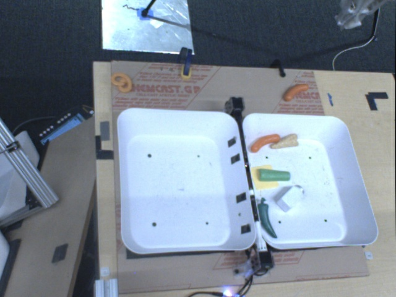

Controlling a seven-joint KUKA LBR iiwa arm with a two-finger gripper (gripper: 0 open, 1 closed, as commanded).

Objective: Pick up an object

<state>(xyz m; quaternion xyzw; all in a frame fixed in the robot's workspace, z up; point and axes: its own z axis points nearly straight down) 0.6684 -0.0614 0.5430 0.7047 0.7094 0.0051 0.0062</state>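
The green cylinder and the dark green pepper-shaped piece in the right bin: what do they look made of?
Green cylinder: probably smooth moulded plastic; even colour, faint sheen, clean edges. It lies on a yellow card. Dark green pepper: likely toy plastic or rubber; uniform glossy colour, curved and tapered. The view is too coarse to say which.

gripper [357,8] blurred, cut off at top edge, fingers indistinct

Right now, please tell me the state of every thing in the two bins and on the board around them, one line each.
Left bin: flat on the bench.
Right bin: holds five things.
Orange sausage-shaped toy: lying, touching the beige piece.
Beige piece: lying.
Green cylinder: lying on a yellow card.
Grey-white block: lying apart.
Dark green pepper: lying at the bin's left wall.
Orange ring: on the board.
Second orange sausage: on the board.
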